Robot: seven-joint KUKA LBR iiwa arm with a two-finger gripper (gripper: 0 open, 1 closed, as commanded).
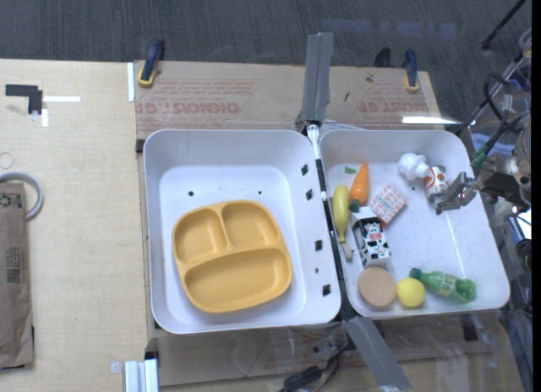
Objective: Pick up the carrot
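- Several neighbours crowd the carrot: a banana touches its left side and a pink packet lies just beside its lower right, so either could be nudged or pinched along with it.
- A tilted, tapered carrot could slip from a closing grip.
- The gripper is seen low over the right bin's right side, well right of the carrot; nothing is seen held, and how far the fingers are parted cannot be told.

A small grey metal claw with dark cables and grey fittings showing behind it.
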